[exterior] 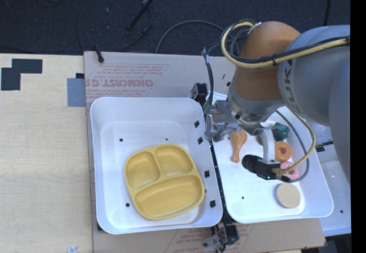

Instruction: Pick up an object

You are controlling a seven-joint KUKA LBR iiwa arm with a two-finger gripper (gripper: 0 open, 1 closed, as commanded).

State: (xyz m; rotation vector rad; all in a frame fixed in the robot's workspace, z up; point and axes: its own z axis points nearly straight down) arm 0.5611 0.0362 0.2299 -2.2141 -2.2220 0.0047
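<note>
My gripper (218,126) hangs low over the right bin (251,212), close to its left wall, under the grey wrist and orange band. Just to its right lies an orange drumstick-shaped toy (237,145), pointing toward the front. Nothing shows between the gripper's ends. Further right in the same bin are an orange ring (282,150), a pink piece (291,171) and a teal piece (281,130), partly hidden by the arm. A beige round disc (288,195) rests near the front right corner.
The left bin (108,131) holds a yellow divided plate (164,181) toward its front. A ridge (213,172) where the bins meet runs just below the gripper. Flat cardboard lies under both bins, with pale bench to the left.
</note>
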